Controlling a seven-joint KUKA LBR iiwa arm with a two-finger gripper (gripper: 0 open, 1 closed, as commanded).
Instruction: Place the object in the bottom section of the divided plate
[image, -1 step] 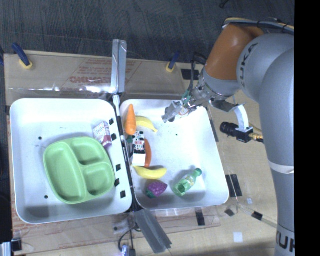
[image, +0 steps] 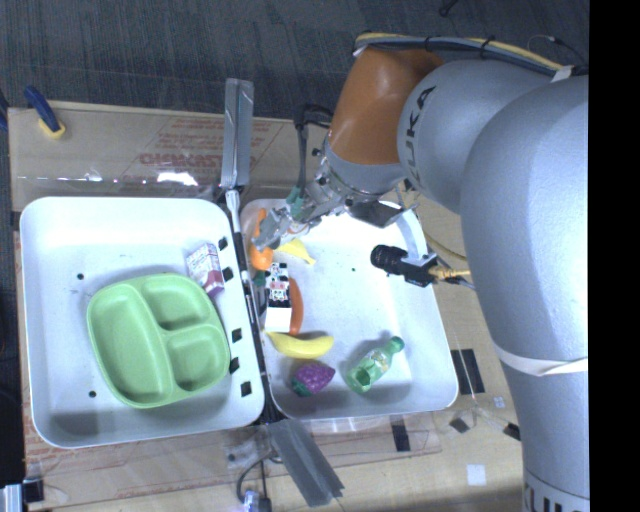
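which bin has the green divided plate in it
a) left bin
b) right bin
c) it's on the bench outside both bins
a) The green divided plate lies flat in the left bin, while the banana, the purple grapes and the green bottle lie in the right bin.

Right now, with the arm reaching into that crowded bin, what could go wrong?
1. The end effector sits at the right bin's far left corner, where small items crowd together, so it might grab the wrong one or nudge the neighbours.
2. It works close to the bin wall, so it could bump it.
3. A small carton leans beside the green divided plate, so a drop might land off target.
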